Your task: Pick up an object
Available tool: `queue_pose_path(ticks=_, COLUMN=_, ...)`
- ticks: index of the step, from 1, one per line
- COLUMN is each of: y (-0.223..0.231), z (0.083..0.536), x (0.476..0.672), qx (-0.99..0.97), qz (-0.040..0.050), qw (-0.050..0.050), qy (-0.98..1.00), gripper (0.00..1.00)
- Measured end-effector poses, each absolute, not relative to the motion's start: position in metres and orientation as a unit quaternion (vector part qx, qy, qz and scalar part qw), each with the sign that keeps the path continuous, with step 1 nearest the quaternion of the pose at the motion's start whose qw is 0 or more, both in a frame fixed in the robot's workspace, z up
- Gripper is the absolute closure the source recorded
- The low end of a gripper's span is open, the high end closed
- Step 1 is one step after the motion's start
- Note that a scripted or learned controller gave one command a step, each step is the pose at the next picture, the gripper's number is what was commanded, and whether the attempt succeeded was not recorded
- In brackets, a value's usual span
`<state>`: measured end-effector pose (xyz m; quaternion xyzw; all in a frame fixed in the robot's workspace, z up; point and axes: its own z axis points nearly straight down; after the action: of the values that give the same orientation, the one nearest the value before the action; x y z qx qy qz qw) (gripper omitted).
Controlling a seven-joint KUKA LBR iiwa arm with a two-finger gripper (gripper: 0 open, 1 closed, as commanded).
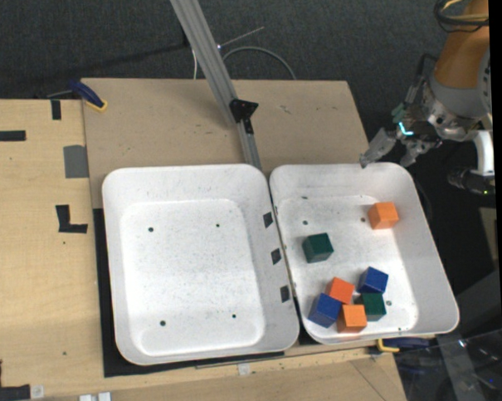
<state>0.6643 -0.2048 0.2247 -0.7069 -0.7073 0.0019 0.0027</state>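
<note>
Above the right bin's (pixel 418 230) far right corner hangs the tool (pixel 387 148), its spread hard to judge. Nearest it lies the orange cube (pixel 383 215), just below toward the camera.

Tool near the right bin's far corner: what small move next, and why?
Probably move the tool inward over the lone orange cube. It sits apart from the clustered blocks in the white right bin, nearest the tool, which hangs at the bin's far rim.
</note>
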Motion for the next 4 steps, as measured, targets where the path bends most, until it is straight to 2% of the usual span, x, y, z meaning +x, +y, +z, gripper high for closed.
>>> queue_pose_path(ticks=1, y=-0.205, z=0.228, x=0.665, qx=-0.706, qz=0.0011, qw=0.000, qy=-0.708, gripper=0.00)
queue_pose_path(ticks=2, y=-0.203, z=0.183, x=0.659, qx=-0.707, qz=0.0017, qw=0.002, qy=-0.708, gripper=0.00)
queue_pose_path(ticks=3, y=-0.200, z=0.117, x=0.657, qx=-0.706, qz=0.0026, qw=0.003, qy=-0.708, gripper=0.00)
queue_pose_path(ticks=4, y=-0.199, z=0.090, x=0.656, qx=-0.706, qz=0.0018, qw=0.002, qy=-0.708, gripper=0.00)
